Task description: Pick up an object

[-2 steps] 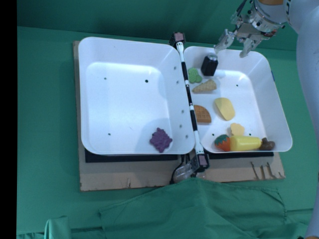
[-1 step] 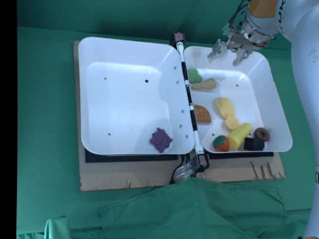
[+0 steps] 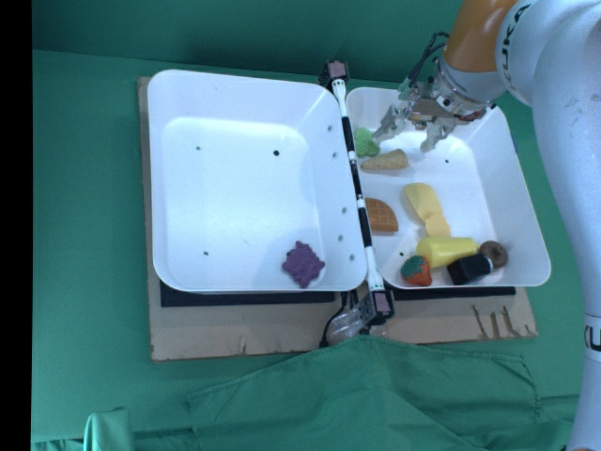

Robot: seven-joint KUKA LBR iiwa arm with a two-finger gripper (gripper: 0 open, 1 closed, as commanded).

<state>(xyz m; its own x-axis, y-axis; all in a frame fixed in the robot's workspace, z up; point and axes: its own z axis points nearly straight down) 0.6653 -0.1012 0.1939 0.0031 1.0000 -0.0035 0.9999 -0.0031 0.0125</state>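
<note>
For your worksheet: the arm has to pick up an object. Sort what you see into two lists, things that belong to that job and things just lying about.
Belongs to the job:
gripper, open above the right bin
carrot piece, just below the gripper
green piece
yellow block
waffle
strawberry

Just lying about:
purple grapes, alone in the left bin
green cloth
cardboard sheet

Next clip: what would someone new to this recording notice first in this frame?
First, the grey arm with its orange band reaching in from the right, its end effector open above the carrot-like piece at the far end of the right bin. Next, the lone purple grape cluster in the left bin, while the other toys crowd the right one.
</note>
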